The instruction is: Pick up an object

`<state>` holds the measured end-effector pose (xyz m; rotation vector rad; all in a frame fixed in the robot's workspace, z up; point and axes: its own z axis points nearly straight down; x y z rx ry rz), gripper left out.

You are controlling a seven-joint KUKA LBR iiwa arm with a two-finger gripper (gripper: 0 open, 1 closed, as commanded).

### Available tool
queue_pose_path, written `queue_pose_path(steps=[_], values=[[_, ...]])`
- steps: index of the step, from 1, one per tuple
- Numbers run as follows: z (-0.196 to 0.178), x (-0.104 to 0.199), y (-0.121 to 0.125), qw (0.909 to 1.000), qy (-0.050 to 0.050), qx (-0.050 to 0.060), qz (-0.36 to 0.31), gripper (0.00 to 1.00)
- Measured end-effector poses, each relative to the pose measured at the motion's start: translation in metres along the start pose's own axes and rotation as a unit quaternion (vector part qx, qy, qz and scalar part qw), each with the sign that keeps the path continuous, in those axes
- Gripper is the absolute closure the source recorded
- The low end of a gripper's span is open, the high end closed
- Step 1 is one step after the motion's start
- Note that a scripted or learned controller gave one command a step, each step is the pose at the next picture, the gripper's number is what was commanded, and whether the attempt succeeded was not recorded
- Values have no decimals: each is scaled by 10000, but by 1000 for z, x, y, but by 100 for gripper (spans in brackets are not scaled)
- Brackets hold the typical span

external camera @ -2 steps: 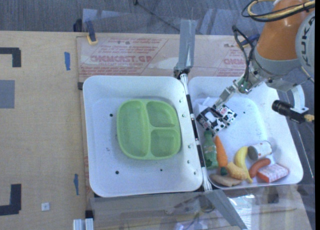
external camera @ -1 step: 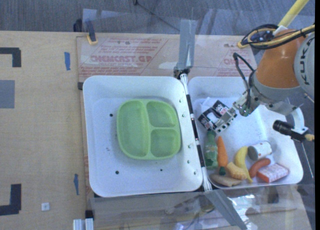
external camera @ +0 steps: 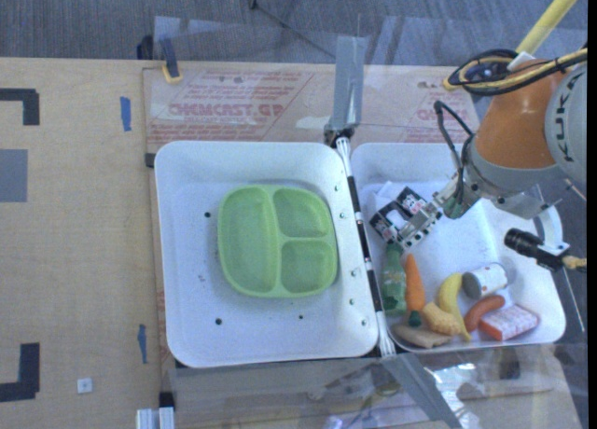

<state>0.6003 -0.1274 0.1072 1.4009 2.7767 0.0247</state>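
Note:
My gripper (external camera: pixel 399 225) hangs low over the upper left part of the right bin (external camera: pixel 550 231), reaching in from the grey and orange arm at the right. Just below it lie a green item (external camera: pixel 394 289) and an orange carrot (external camera: pixel 414 282). A yellow banana (external camera: pixel 450 293), a red sausage (external camera: pixel 482 311), a red box (external camera: pixel 509 323), a small white and grey can (external camera: pixel 486 278) and a tan piece (external camera: pixel 419 335) crowd the bin's near end. From this view nothing shows as lifted off the bin floor.
The left bin (external camera: pixel 182 231) holds a green divided plate (external camera: pixel 277 241) at its centre. A metal divider with clamps (external camera: pixel 347 91) runs between the bins. Cables (external camera: pixel 448 119) and a black fitting (external camera: pixel 524 244) hang off the arm over the right bin.

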Motion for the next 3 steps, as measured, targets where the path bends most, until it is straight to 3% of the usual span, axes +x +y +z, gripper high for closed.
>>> queue_pose_path(steps=[1, 2, 3], values=[[10, -59, 42, 9979, 60, 136, 635, 0], [4, -59, 43, 9980, 23, 99, 626, 100], [-93, -18, 75, 9967, 74, 132, 802, 100]])
